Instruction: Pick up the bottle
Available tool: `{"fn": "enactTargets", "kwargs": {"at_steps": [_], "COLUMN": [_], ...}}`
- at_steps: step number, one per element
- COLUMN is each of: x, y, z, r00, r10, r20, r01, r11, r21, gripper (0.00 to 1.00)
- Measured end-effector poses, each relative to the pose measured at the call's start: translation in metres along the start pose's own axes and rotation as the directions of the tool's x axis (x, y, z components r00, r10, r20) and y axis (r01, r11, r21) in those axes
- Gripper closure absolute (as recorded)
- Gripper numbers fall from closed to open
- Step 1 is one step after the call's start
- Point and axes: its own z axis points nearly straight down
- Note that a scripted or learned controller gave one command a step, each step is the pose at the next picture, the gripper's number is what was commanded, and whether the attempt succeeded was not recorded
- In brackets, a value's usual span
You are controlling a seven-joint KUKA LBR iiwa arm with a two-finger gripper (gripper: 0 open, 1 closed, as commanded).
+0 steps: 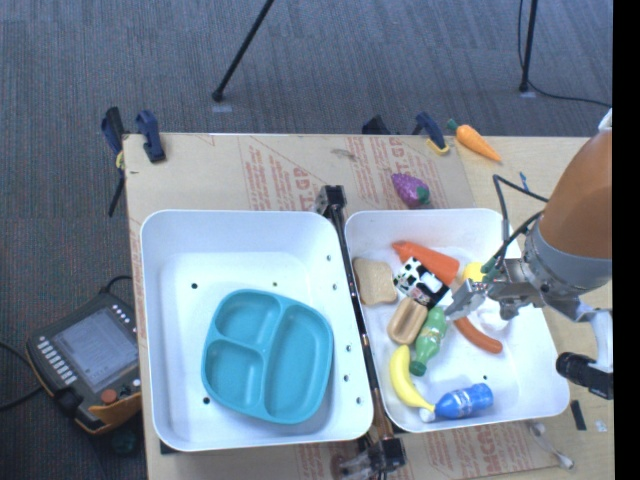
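Observation:
A green bottle [428,340] lies in the right bin [530,393], pointing up and to the right, between a tan piece and a red sausage. A blue bottle-shaped toy [463,401] lies on its side near that bin's front wall. My gripper [462,301] hangs low over the right bin, just up and to the right of the green bottle's top end. It looks open, with nothing between its fingers. The grey arm with its orange band reaches in from the right.
The right bin also holds a banana [404,378], a red sausage [478,335], a tan piece [406,320], a cow toy [420,280], a bread slice [375,281] and an orange carrot [428,258]. A blue divided plate [268,355] lies in the left bin [170,268].

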Motion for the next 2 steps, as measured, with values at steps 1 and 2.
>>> {"fn": "enactTargets", "kwargs": {"at_steps": [1, 2], "x": [0.000, 0.079], "y": [0.000, -0.025], "z": [-0.009, -0.013], "r00": [1.000, 0.997], "r10": [0.001, -0.082], "r20": [-0.001, 0.000], "r01": [-0.001, 0.082], "r11": [1.000, 0.997], "r21": [0.002, 0.000], "gripper": [1.00, 1.00]}}
